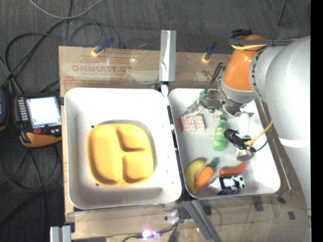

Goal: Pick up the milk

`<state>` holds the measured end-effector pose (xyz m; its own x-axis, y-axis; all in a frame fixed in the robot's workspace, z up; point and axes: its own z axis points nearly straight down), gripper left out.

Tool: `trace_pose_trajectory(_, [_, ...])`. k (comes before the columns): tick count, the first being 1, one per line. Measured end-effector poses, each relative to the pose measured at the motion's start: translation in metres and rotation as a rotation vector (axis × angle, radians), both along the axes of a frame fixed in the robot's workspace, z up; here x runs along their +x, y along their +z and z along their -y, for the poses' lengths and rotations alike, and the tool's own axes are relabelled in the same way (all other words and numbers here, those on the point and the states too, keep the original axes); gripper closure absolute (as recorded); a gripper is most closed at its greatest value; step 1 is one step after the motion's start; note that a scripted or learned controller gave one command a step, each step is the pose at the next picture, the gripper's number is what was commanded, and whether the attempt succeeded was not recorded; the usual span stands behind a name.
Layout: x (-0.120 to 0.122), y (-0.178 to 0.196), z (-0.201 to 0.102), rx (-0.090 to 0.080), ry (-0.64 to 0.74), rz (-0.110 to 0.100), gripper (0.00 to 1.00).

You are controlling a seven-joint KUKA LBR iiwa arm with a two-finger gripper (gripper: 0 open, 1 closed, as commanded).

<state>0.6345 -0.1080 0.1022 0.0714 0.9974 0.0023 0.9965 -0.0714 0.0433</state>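
Milk [193, 123], small pink-and-white carton, lies in the upper left of the right bin [272, 183], near the wall shared with the left bin [75, 150]. Green bottle [219, 133] stands just to its right, apart from it. My gripper [208, 99] hangs above and slightly right of the milk, near the bin's top edge; can't tell whether my fingers are wide or narrow, and nothing shows between them. Lower in the same bin: lemon [194, 169], carrot [204, 177] touching it, a black-and-white cow toy [231, 184] with a red piece [232, 170] just above. Left bin holds a yellow divided tray [121, 153].
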Motion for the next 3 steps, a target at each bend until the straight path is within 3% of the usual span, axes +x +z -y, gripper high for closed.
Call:
trace_pose_trajectory(1, [0.014,0.106,0.053,-0.006,0.154,-0.045,0.0])
trace_pose_trajectory(2, [-0.037,0.006,0.041,-0.007,0.388,-0.046,0.0])
trace_pose_trajectory(3, [-0.028,0.039,0.019,-0.007,0.391,-0.044,0.0])
